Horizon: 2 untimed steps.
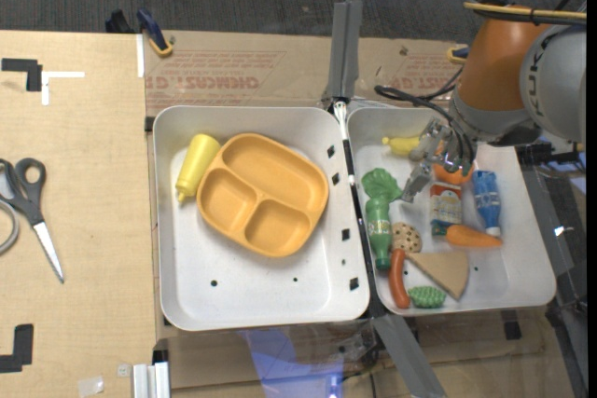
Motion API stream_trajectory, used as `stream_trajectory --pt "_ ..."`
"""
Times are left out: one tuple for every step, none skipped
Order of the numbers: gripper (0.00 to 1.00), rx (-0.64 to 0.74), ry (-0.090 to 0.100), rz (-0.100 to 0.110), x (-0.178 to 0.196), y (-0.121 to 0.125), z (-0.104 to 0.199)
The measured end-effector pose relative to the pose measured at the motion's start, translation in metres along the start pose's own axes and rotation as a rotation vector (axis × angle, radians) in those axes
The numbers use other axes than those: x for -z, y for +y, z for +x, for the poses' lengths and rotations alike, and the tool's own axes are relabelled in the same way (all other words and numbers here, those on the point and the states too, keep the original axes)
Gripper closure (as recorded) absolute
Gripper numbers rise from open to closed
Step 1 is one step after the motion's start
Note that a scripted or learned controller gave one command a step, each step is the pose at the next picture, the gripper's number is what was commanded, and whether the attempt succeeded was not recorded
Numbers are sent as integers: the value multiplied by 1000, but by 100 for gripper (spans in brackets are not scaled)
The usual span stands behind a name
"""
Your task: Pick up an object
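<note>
Camera view: carrot [474, 238] lies crosswise, tip right.

Right bin [522, 289]: crowded; toys packed from 9 to 6 o'clock, bare floor at 4 o'clock corner. Left bin [187, 294]: plate [260, 194] and yellow bottle [195, 165] block 12 o'clock half; 6 o'clock strip open.
</note>
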<state>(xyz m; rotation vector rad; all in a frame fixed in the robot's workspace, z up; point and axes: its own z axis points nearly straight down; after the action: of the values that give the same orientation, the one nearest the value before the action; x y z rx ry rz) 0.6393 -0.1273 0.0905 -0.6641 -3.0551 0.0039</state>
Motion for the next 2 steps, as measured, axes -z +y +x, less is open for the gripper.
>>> stream_trajectory --pt "0 230 -22 -4 4 -66 -16" --pt "0 138 -18 -6 2 -11 19"
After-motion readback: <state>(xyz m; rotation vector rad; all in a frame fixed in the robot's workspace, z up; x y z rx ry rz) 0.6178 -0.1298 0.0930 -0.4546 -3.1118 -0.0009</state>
